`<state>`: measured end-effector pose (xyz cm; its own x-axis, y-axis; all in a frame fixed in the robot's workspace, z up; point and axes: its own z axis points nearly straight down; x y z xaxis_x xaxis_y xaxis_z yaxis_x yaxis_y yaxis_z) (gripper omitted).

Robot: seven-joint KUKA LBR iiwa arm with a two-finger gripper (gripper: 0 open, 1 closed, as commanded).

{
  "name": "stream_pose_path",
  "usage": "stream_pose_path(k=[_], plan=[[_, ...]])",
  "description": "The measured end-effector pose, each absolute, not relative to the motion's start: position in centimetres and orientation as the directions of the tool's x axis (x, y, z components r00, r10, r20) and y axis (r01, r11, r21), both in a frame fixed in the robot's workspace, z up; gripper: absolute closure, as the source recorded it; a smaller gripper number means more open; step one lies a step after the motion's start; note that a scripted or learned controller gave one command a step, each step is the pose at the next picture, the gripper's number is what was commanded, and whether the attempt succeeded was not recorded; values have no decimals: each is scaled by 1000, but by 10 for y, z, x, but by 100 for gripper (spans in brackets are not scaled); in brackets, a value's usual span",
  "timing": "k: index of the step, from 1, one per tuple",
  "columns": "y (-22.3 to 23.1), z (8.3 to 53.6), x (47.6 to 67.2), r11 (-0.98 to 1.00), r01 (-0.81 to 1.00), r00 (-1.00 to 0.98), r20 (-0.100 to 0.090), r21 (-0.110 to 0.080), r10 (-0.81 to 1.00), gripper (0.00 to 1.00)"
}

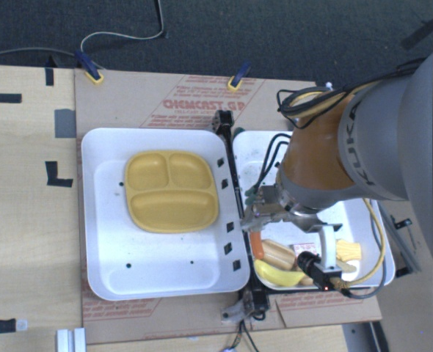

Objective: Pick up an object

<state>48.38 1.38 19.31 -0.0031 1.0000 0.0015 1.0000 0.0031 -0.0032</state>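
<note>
My gripper (264, 222) reaches down into the right bin (249, 152), near its left wall, with the grey arm and its orange band (315, 149) covering most of that bin. Just below the gripper lie a tan hot-dog-like piece with an orange end (269, 251), a yellow banana-like piece (279, 275) and a yellow corn-like piece (348, 251). Nothing shows between the fingers.
The left bin (99, 218) holds a yellow divided plate (172, 189). A black divider (231, 174) runs between the bins. Cables hang around the wrist. Cardboard lies under both bins, with clamps at its far edge.
</note>
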Motion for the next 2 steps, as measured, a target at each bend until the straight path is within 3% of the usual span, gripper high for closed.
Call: stream_pose_path(k=[1, 2], plan=[[96, 183, 511, 3, 1000, -3, 1, -3, 1000, 100], [95, 184, 511, 3, 1000, -3, 0, -3, 1000, 0]])
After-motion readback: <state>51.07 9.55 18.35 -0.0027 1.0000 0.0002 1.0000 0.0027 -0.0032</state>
